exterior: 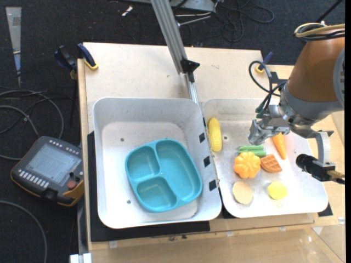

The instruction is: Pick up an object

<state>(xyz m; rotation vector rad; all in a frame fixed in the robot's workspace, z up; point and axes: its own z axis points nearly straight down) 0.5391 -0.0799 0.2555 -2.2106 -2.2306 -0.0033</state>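
Gripper (262, 131) hangs low in the right bin (230, 109), at the right of the frame, just above and left of the green bean (252, 148). Whether it is open or closed, I cannot tell: the tips blur into the dark metal of the wrist, and nothing shows between them.

Toys crowd the floor below it. The bean lies nearly level across the picture, long axis left to right, one end toward the corn (215, 134) and the other toward the carrot (280, 144). The carrot points down and slightly right, its thick end uppermost. Corn stands top to bottom beside the bin's left wall.

Trouble would likely come from crowding: the bean touches or nearly touches the orange pumpkin (247, 164), so a descent could land on both, pushing the bean aside rather than catching it. Being thin and flat, it may also slip under the tips. The blue tray (162, 175) sits in the left bin, well apart.
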